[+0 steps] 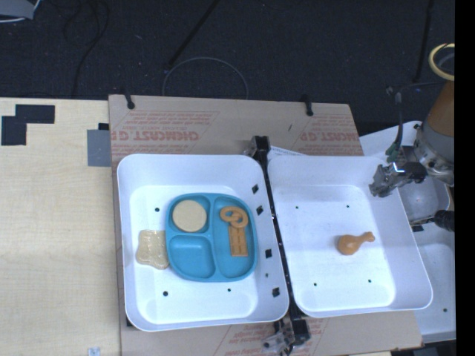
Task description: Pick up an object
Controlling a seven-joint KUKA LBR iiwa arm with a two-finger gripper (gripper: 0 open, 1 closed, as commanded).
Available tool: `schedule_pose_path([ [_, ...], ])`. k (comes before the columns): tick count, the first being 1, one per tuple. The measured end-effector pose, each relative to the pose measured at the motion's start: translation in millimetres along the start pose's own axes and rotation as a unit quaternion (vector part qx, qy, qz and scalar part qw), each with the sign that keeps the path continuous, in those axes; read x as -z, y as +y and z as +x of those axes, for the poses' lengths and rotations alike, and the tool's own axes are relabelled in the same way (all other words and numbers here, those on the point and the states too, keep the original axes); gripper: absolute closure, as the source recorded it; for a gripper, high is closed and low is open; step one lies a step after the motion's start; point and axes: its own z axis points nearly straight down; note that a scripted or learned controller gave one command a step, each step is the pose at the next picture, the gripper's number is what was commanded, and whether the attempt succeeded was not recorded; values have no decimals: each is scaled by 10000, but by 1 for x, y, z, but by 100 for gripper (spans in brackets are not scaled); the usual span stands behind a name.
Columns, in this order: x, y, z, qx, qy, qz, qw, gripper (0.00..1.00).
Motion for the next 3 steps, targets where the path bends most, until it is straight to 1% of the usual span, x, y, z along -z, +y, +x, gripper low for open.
schedule_pose_path([
  [1,7,-9,54,7,11,11,10000,100],
  [2,15,-5,109,13,11,8,10000,100],
  [3,2,-4,164,7,8,18,10000,100],
])
